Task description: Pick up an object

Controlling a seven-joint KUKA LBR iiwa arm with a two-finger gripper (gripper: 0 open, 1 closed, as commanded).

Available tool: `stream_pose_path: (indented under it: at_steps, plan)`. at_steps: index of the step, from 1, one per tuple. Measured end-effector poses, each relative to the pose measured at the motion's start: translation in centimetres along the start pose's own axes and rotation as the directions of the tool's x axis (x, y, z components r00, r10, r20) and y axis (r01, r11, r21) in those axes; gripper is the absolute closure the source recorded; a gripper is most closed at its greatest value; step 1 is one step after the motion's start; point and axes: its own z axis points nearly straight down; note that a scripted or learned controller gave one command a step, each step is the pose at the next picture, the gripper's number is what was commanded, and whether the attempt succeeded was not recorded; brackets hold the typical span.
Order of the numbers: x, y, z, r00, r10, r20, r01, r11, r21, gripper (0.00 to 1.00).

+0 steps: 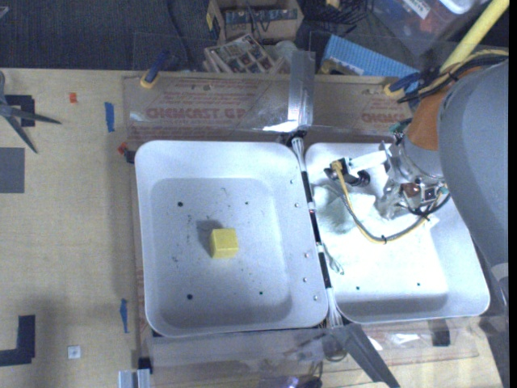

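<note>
A small yellow block [224,242] lies near the middle of the left white bin [161,168], alone on its floor. My gripper [388,202] hangs over the upper middle of the right white bin [420,297], far to the right of the block, with the grey arm coming in from the right edge. Nothing shows between its fingers from this angle. A faint pale-green patch [332,208] sits on the right bin's floor just left of the gripper; I cannot tell what it is.
A metal divider strip [313,217] separates the two bins. A cardboard wall [218,111] stands behind them. Wooden bench surface [65,217] stretches to the left, with bits of blue tape and black marks.
</note>
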Motion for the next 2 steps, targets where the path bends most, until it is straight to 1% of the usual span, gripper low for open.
stream_pose_path:
  at_steps: [1, 2]
  plan:
    - [-3.0, -4.5, -0.2, 1.000, 0.005, 0.005, -0.005, 1.000, 0.003, 1.00]
    - [-5.8, 3.3, 0.0, 1.000, 0.010, -0.001, -0.010, 1.000, -0.003, 1.00]
